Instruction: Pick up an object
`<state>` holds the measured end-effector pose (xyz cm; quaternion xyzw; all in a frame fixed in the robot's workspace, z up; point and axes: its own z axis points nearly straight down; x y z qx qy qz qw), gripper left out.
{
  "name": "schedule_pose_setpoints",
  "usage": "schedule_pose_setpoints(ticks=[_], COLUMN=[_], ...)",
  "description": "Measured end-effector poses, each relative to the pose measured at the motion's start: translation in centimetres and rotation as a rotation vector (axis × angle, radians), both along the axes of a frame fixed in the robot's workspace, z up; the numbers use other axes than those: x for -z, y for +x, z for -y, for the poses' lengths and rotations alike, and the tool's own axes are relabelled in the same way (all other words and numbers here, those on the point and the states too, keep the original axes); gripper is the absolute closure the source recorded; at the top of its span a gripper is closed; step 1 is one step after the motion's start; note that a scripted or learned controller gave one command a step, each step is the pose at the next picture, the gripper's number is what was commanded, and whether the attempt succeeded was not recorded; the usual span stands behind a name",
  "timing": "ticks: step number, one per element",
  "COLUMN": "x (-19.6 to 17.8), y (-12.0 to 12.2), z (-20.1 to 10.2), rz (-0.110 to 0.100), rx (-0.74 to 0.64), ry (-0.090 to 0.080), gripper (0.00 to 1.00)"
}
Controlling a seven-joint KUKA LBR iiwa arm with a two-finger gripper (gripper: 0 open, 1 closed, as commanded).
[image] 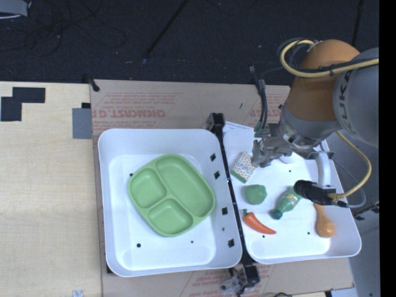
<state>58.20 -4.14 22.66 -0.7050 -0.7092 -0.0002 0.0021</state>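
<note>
Gripper (265, 154) hangs over the far-left part of the right bin (309, 245), arm reaching in from the right. Closest candidate imo is the patterned block (242, 166). It lies just left of the gripper & slightly nearer, hard by the divider btw the bins. Its long axis looks to run near-left to far-right, i.e. diagonal in the bin.

Next closest is the green lump (255, 193), on the near side of the gripper. Green bottle (286, 204), red-orange pepper (258, 223) & tan spoon-like thing (324, 223) sit further toward the near side. Green divided plate (171, 193) is in the left bin (117, 243), well apart.

Can't tell whether the gripper is apart or together: wrist body blocks it & the metal blurs into shadow. Also can't tell if it touches the block or hangs above it. I see nothing held.
</note>
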Motion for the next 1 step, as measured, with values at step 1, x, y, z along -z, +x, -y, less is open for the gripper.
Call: schedule_pose_setpoints(ticks=[1], x=[0.58], y=[0.94], z=[-6.15], rz=[-0.001], rx=[0.001], ry=[-0.001], gripper=[1.00])
